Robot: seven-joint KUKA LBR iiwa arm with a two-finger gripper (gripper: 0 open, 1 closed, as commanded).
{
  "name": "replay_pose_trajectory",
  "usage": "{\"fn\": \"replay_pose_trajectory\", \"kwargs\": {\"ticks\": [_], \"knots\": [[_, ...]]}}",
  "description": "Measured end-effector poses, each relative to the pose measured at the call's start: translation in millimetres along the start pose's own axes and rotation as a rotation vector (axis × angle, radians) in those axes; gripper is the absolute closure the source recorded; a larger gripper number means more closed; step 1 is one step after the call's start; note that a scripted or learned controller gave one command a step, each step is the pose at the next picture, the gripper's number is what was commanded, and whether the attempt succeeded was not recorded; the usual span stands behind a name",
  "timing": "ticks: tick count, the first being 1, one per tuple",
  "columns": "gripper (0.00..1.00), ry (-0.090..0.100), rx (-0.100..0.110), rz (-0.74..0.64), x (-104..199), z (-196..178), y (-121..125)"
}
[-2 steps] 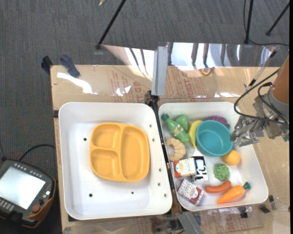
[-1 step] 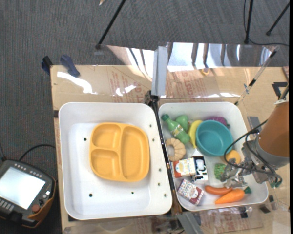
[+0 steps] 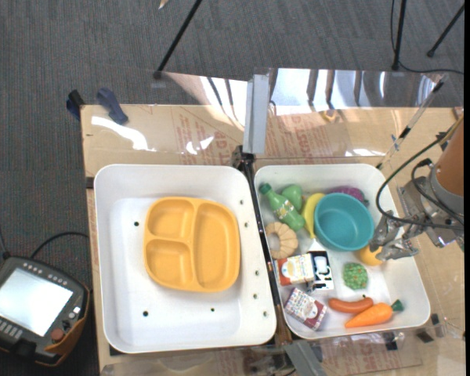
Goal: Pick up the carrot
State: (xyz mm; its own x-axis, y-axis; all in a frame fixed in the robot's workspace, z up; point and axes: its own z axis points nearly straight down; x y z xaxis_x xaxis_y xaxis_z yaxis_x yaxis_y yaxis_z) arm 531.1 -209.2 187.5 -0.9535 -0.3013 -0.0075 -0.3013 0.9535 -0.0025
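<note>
While the carrot (image 3: 371, 315) lies near, the fingers' (image 3: 395, 245) state cannot be told.

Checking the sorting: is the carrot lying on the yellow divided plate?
No, the carrot lies in the right bin, while the yellow plate sits in the left bin.

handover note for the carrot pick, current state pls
Gripper: over the right bin's right edge, near the teal bowl; fingers not readable, nothing seen in them.
Carrot: lying at the near-right corner of the right bin, just in front of the red sausage.
Left bin holds the yellow divided plate.
Done: nothing yet, carrot not lifted.
Left: move toward the near corner, descend, grasp, lift.
</note>
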Motion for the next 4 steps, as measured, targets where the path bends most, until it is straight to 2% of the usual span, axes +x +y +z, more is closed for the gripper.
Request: {"fn": "replay_pose_trajectory", "kwargs": {"ticks": [1,2,3,4], "knots": [[0.0,0.005,-0.004,0.001,1.5,3.1,0.8],[0.0,-0.001,0.003,0.138,-13.1,94.0,-8.7],[1.0,-0.006,0.003,0.135,-16.1,81.4,-7.8],[0.0,-0.004,0.001,0.135,-15.4,82.8,-7.2]]}}
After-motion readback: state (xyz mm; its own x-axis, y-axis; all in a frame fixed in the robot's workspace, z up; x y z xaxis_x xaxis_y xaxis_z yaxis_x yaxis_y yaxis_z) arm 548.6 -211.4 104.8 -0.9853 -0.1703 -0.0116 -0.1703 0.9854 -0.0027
